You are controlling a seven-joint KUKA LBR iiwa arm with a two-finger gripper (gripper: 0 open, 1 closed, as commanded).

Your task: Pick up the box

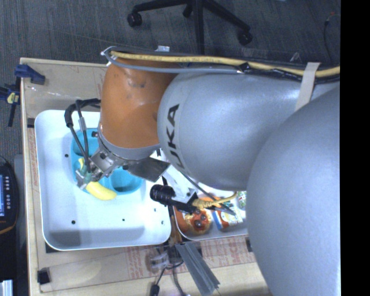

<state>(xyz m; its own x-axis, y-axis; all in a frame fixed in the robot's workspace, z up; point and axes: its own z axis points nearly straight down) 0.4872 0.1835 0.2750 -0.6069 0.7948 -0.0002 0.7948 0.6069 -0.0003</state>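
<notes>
While my grey arm (260, 144) looms closest to the lens and covers most of the right side of the bench, its orange band (130, 104) slopes down toward the left bin (98, 231). Below the band, my gripper (87, 176) sits low over that bin's floor, and I cannot tell whether it is open or closed; nothing can be seen held in it. Its tip is just beside a yellow banana-shaped object (103, 192), which lies against a blue container (124, 182) partly hidden under my wrist. A black cable (75, 115) loops up beside the gripper.

To the right, a narrow strip of the right bin (191, 236) shows beneath my arm. There a brightly printed pack, apparently the box (228, 218), lies near the bin's front wall, well apart from my gripper and largely covered by my arm. A round orange item (196, 222) sits just beside it, and a black cylinder (165, 195) on my wrist hangs over the gap between the two bins.

Farther back, a yellow hose (191, 59) runs along the rear of the wooden bench (58, 75), a blue clamp (26, 74) grips its far left corner, and a chair base (196, 17) stands on the dark floor beyond.
</notes>
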